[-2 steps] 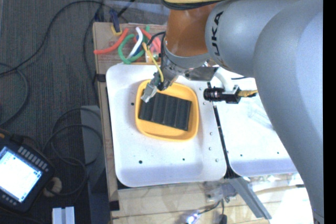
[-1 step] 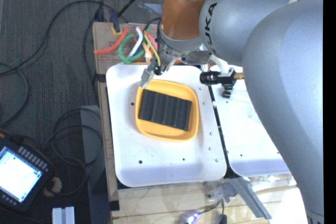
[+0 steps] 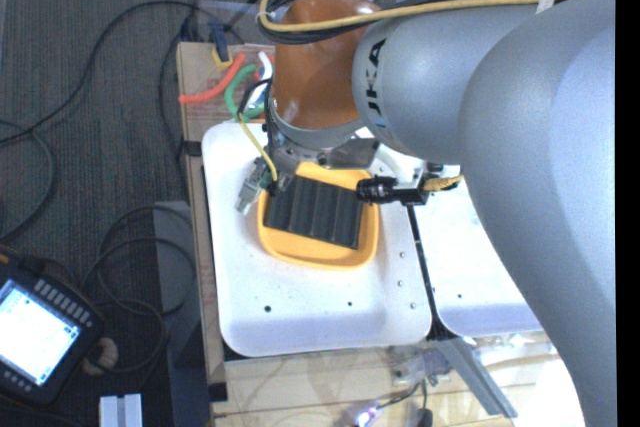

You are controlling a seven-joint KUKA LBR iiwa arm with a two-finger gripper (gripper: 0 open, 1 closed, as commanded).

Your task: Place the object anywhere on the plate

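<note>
1. The object (image 3: 313, 214), a dark ribbed rectangular block, lies on the plate (image 3: 278, 242), a yellow-orange dish with rounded corners; we see it covering most of the plate's middle, tilted a little against the plate's edges.
2. We see the arm (image 3: 500, 85), grey and bulky, reaching in from the right and covering the upper right of the view, with its orange band (image 3: 315, 55) above the wrist.
3. We see the left bin (image 3: 300, 315), shallow and white, holding the plate in its upper half; the right bin (image 3: 470, 285) sits just beside it, partly hidden under the arm.
4. The tabletop (image 3: 200, 85) shows as a pale wooden edge along the bins' left side.
5. The tool (image 3: 262, 181) hangs at the plate's upper left corner, just beside the object; we cannot tell how it is set.
</note>
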